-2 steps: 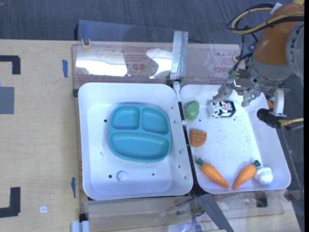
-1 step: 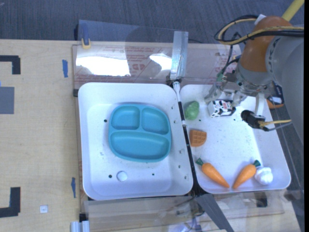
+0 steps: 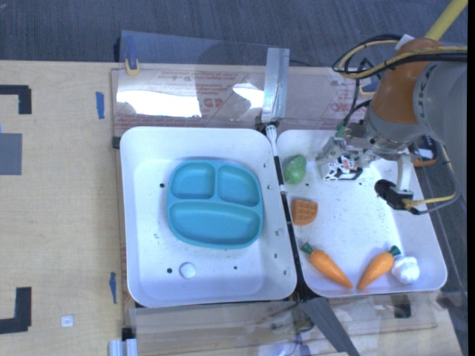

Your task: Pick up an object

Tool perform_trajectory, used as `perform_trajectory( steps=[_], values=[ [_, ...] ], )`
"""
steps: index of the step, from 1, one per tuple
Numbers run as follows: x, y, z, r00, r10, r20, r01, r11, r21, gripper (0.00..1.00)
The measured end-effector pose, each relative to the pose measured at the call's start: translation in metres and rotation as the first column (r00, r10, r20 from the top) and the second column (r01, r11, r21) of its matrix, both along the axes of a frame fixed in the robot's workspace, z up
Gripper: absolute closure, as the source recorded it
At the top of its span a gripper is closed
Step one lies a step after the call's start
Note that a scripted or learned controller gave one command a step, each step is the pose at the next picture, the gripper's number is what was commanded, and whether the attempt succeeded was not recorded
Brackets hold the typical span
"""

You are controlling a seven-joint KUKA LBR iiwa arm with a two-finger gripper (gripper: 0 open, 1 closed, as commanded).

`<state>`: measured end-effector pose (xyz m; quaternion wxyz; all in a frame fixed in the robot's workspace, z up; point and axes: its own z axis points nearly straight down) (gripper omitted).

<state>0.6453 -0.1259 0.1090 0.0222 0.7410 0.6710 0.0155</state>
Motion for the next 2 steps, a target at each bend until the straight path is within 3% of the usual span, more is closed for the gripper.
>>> perform_trajectory(
  steps=[1,2],
  values=[
    [0.013,-0.0051,-0.0012,1.0,0.001,-0.013,-0.001,1.0,0.005,0.0],
    [0.0139,-0.0068,-0.0015,1.0,-0.01,-0.012,0.01,1.0,0.007,0.0]
  ],
)
